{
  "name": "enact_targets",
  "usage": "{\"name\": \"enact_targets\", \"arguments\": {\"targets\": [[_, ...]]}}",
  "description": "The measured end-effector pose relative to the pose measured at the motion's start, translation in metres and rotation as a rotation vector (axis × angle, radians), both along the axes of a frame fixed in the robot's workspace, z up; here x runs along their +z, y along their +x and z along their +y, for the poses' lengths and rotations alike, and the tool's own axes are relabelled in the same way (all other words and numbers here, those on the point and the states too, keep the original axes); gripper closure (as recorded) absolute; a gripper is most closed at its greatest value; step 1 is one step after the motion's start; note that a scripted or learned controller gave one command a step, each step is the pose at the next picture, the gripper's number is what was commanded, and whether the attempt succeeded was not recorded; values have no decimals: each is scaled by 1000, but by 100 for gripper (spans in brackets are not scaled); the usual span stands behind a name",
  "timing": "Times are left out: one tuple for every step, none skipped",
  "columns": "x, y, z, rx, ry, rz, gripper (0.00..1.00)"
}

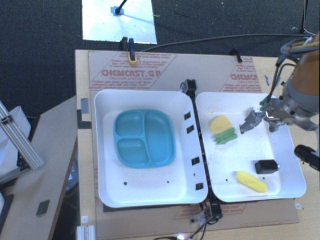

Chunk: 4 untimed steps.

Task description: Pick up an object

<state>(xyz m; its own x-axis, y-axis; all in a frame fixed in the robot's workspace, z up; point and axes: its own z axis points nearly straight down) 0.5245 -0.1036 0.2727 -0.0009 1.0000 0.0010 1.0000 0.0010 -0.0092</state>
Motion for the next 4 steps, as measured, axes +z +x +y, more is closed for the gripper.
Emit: {"name": "enact_targets", "arguments": {"targets": [[6, 2, 0, 2, -1, -11, 0], [-46, 11, -4, 0, -1, -7, 0], [-102, 14, 5, -1, 0, -7, 0], [-161, 20, 10, -1, 0, -7, 0]]}}
